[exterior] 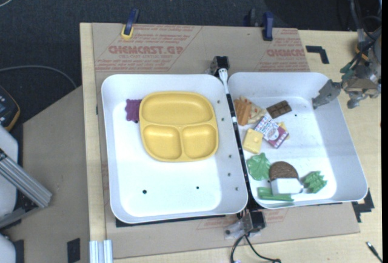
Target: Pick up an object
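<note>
The right bin (327, 140) holds several toy foods. Among them are an orange waffle piece (244, 110), a brown chocolate bar (279, 109), a white and red packet (267, 126), a yellow cheese wedge (252, 142), a green lettuce leaf (258, 166), a brown round cookie (283, 169), a white block (286, 185) and a green leafy piece (314, 181). My gripper (338, 97) hangs over the bin's far right corner, well right of the chocolate bar. It is open, with nothing between its fingers.
The left bin (121, 153) carries a yellow divided plate (179, 125) with a purple item (132, 109) at its left side. A black divider strip (230, 116) runs between the bins. Clamps (128, 25) hold the board at the back.
</note>
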Tool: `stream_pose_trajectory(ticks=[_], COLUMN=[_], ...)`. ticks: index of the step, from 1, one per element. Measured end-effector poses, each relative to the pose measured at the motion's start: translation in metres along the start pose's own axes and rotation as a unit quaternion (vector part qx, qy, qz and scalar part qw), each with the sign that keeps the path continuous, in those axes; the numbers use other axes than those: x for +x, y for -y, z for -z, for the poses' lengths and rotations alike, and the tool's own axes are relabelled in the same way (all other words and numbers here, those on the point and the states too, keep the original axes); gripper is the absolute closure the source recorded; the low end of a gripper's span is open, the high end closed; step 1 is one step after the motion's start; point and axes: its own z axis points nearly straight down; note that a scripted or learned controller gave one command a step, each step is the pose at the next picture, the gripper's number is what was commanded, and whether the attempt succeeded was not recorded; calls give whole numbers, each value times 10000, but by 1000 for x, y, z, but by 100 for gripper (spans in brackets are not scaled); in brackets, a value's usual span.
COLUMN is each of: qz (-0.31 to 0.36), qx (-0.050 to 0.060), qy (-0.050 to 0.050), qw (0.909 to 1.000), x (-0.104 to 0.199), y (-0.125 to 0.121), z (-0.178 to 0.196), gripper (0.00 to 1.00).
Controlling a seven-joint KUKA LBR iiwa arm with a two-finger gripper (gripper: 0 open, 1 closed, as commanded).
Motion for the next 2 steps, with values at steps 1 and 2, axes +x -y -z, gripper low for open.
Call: stream_pose_trajectory(ticks=[1, 2], qz=[3, 3], qx=[34, 41], qy=[-13, -17], qw=[10000, 10000], x=[7, 13], y=[3, 6], z=[-45, -107], gripper=[0, 0])
